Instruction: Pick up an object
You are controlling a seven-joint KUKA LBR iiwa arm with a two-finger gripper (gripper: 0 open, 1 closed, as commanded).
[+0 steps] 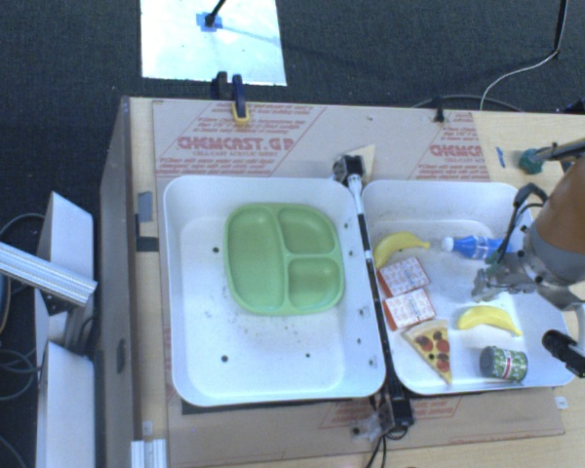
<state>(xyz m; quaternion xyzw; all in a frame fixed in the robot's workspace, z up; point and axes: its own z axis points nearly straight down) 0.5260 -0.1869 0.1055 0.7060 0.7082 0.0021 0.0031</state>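
Banana, the small yellow plastic one (488, 318), looks light and hard; grab its middle. Gripper (494, 283) state: cannot tell.

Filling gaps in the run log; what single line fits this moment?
tool above right bin | nearest: banana | grasp: none seen | left bin: green tray

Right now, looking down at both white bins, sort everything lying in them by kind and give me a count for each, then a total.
Green divided plate: 1
Bananas: 2
Red-and-white cards: 2
Pizza slice: 1
Bottle: 1
Can: 1
Total: 8
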